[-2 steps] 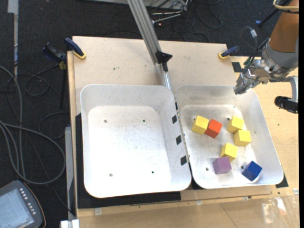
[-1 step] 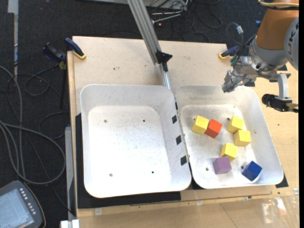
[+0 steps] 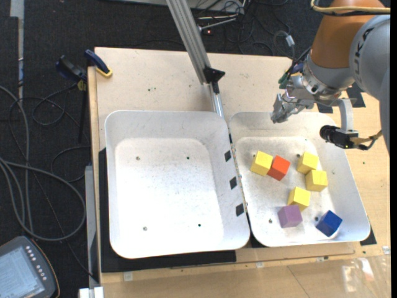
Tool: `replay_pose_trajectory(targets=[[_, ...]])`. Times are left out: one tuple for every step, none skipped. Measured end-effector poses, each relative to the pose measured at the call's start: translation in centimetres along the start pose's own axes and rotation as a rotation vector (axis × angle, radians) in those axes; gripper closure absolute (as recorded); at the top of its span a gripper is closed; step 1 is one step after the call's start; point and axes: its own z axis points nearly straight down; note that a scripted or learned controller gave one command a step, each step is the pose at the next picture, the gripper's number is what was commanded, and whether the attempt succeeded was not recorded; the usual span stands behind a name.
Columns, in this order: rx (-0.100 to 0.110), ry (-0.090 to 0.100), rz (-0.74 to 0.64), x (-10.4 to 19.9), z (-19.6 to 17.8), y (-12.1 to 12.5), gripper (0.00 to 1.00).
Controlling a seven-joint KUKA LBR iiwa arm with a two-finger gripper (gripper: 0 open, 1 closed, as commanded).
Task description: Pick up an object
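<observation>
The gripper (image 3: 284, 113) hangs over the far rim of the right bin (image 3: 347, 172), nothing between its fingers as far as I can tell; whether they stand wide or narrow I cannot tell. Nearest below it lie a yellow cube (image 3: 262, 162) touching an orange cube (image 3: 279, 167). Three more yellow cubes, a purple cube (image 3: 289, 216) and a blue cube (image 3: 329, 223) share that bin. The left bin (image 3: 118, 166) sits beside it.

a robotics lab: an industrial arm (image 3: 353, 36) reaches over a plywood tabletop (image 3: 155, 79) with two white bins (image 3: 124, 129), loose cables (image 3: 37, 166) trail on dark carpet, a teach pendant (image 3: 22, 272) lies at lower left, and an aluminium camera pole (image 3: 189, 30) rises.
</observation>
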Motion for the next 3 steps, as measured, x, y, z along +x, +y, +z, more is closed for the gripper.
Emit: replay_pose_trajectory(targets=[[0.0,0.0,0.0,5.0,0.2,-1.0,1.0],[-0.004,0.0,-0.002,11.2,-0.8,-0.5,1.0],[-0.003,0.0,-0.002,17.2,-2.0,-0.6,1.0]])
